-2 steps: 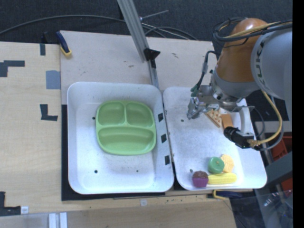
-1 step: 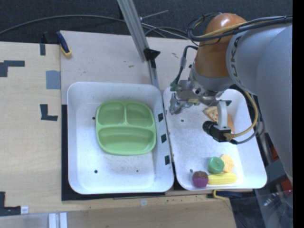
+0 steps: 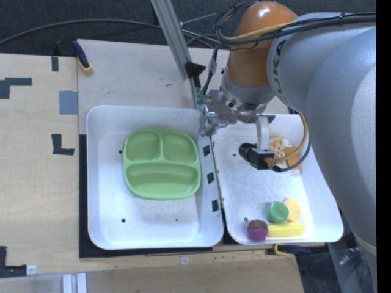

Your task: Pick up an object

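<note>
My gripper [image 3: 208,124] hangs over the far end of the wall between the two bins, just past the upper right corner of a green divided plate [image 3: 162,164] that lies in the left bin [image 3: 104,182]. Small toy foods sit in the near corner of the right bin [image 3: 244,194]: a green round piece [image 3: 278,212], an orange piece [image 3: 293,208], a yellow corn cob [image 3: 286,229] and a purple piece [image 3: 257,229]. A pale orange and cream item [image 3: 278,146] lies further back in the right bin, beside the wrist. I see nothing held at the gripper.
The big grey arm [image 3: 330,96] covers the right bin's far right side. A slanted metal rod [image 3: 171,32] rises behind the bins. A blue and yellow tool [image 3: 82,57] lies on the bench at the back left.
</note>
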You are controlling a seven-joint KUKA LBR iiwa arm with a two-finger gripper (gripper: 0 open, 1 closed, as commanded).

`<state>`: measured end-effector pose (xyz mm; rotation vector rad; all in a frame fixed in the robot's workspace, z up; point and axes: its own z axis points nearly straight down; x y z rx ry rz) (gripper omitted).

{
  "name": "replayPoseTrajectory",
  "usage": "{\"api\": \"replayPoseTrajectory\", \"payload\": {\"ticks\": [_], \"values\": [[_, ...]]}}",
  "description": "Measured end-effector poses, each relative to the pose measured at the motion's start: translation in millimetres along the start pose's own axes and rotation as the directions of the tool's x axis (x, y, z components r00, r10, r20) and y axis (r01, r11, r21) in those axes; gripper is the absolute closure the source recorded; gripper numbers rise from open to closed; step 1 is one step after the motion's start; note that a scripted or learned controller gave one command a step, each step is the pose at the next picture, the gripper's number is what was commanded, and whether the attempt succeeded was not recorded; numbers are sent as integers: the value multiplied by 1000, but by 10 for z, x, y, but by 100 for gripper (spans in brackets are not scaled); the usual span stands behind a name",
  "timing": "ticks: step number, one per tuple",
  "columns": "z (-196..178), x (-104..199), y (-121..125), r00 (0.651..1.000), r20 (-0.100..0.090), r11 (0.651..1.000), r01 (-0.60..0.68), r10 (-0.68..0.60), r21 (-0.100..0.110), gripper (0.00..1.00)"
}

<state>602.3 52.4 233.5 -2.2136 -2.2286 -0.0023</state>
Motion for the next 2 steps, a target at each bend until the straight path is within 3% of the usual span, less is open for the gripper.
{"api": "replayPoseTrajectory", "payload": {"ticks": [1, 2], "values": [[125, 427, 239, 1000, 1, 1000, -1, 1, 1, 100], [118, 399, 232, 1000, 3, 1000, -4, 4, 2, 0]]}}
